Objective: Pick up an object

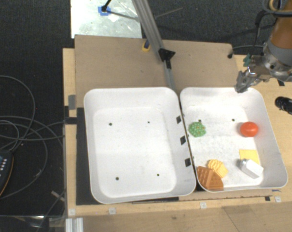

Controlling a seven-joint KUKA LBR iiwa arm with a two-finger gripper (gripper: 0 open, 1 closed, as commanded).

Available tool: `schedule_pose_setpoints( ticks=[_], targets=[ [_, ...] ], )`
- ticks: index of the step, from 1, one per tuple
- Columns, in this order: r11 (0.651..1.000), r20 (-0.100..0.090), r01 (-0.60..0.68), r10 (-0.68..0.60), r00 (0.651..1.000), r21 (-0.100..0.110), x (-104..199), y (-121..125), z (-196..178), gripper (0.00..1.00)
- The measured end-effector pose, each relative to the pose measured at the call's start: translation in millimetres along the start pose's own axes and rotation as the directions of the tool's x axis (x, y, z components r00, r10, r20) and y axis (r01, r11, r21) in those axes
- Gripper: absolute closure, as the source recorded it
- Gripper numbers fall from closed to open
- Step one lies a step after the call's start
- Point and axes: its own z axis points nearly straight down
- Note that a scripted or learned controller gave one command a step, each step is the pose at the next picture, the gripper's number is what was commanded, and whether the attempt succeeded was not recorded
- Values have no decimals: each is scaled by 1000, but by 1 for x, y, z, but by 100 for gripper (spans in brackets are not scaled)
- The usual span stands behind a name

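**Mia:** Look at the grey metal two-finger gripper (242, 84)! It hangs over the far edge of the right shallow white plastic bin (271, 144). It is too small and dark for me, so I cannot tell how it is set. Nothing sits under it but bare white floor.

**Ben:** What is it all sitting on?

**Mia:** A flat brown board bench (117, 62). Dark carpet floor (30, 33) goes around it, with thin black cables (20, 129) looping far off to the side of the gripper. A shiny clear plastic sheet (92, 13) lies on the floor past the bench.

**Ben:** What can it pick?

**Mia:** Nearest, in front of the gripper, is a smooth round red toy tomato (249, 129). Further along the bin sits a bumpy green toy bunch like grapes (197, 129), by the wall between the bins. At the front end, well away from the gripper, are a flat yellow square like cheese (249, 154), a small white and grey block (250, 167) touching it, a wavy yellow chip-shaped toy (217, 166) and an orange-brown ridged wedge (210, 178) that touch each other.

**Ben:** And the other bin?

**Mia:** The left shallow white bin (131, 144) is smooth, with tiny dark dots. Black clips (182, 140) join the two bins.

**Ben:** Anything in the way?

**Mia:** A long grey metal pole (148, 21) slants over the bench, well to the side of the gripper.
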Motion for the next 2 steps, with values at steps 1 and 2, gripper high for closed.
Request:
schedule_pose_setpoints(
  ticks=[1,2],
  targets=[
    [1000,-2,2,-2,1000,1,55,-27,0,100],
    [1000,-1,1,-1,1000,1,98,-47,-2,100]
  ],
)
